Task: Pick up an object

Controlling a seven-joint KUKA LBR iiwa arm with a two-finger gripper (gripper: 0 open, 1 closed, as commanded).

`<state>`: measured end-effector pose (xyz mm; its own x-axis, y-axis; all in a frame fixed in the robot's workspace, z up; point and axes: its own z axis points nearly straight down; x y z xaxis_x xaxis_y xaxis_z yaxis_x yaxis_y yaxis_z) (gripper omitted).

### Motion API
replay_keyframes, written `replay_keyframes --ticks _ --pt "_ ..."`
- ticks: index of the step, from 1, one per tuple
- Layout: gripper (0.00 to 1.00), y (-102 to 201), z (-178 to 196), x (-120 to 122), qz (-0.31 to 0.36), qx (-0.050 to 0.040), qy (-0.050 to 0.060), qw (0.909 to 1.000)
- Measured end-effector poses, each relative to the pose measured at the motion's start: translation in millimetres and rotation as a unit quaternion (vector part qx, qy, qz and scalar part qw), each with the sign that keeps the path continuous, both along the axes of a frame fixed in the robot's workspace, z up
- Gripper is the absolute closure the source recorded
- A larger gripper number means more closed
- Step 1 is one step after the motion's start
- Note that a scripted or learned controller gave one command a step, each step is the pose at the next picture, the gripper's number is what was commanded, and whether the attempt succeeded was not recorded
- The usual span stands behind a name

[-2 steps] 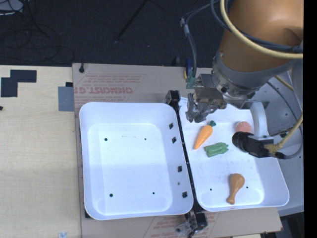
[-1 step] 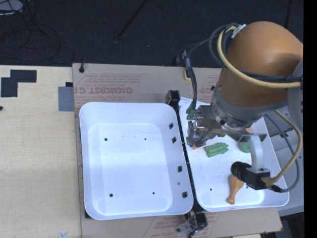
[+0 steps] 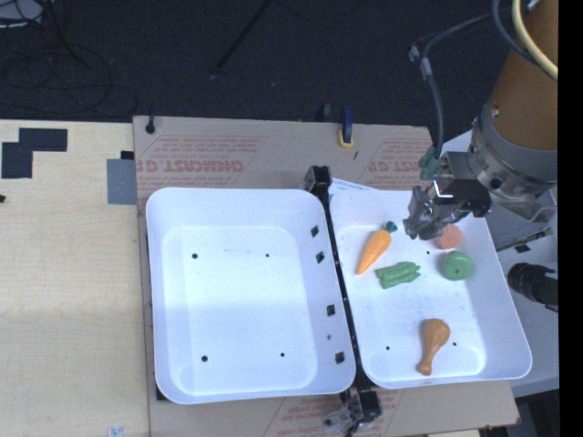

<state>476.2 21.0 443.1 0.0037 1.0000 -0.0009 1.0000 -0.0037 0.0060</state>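
pincer (image 3: 424, 224) hovers over right bin (image 3: 510, 353), finger state: cannot tell. nearest pick: pink ball (image 3: 448, 237) just beside it. likely light, stiff, smooth plastic, may roll; grip across widest middle.

Claw (image 3: 423, 226) above toy-strewn right bin (image 3: 510, 353)

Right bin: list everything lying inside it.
The right bin holds a carrot, a green piece, a green round item, a drumstick and a pink item, partly covered by the gripper.
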Motion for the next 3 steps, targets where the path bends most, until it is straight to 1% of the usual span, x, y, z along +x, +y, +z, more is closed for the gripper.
replay_keyframes --ticks 1,2,3 --pt "1.00 45 -39 30 0.004 0.0001 0.006 1.0000" --pt "1.00 83 -15 52 0.004 0.0006 0.003 1.0000" --pt "1.00 65 -5 -2 0.002 0.0004 0.005 1.0000"
